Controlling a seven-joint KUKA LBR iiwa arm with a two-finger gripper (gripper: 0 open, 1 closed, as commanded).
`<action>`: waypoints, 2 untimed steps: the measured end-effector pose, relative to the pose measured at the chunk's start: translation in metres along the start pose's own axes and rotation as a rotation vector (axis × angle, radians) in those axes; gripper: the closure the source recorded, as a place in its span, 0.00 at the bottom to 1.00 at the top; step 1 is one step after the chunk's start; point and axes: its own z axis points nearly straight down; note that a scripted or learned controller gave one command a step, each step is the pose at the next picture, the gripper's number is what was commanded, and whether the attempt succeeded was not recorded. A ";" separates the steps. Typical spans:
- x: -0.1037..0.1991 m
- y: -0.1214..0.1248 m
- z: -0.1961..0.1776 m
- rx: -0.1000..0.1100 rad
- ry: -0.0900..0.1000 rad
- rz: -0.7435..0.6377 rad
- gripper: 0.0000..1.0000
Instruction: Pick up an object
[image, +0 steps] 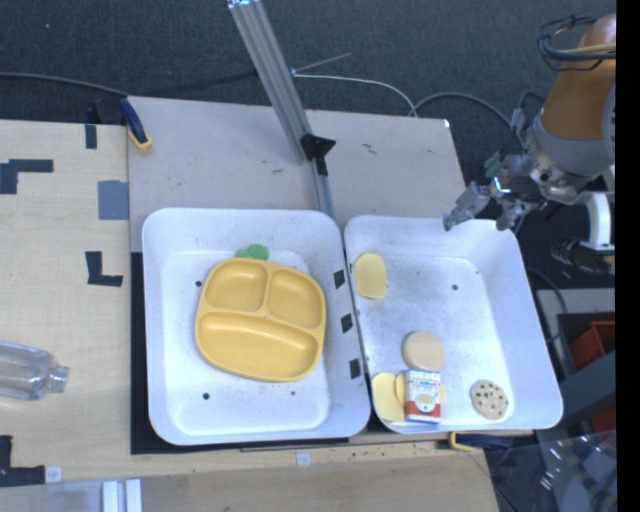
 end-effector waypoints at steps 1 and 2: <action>0.001 0.000 -0.010 -0.001 -0.001 -0.002 1.00; 0.072 0.029 -0.072 -0.009 0.004 -0.008 1.00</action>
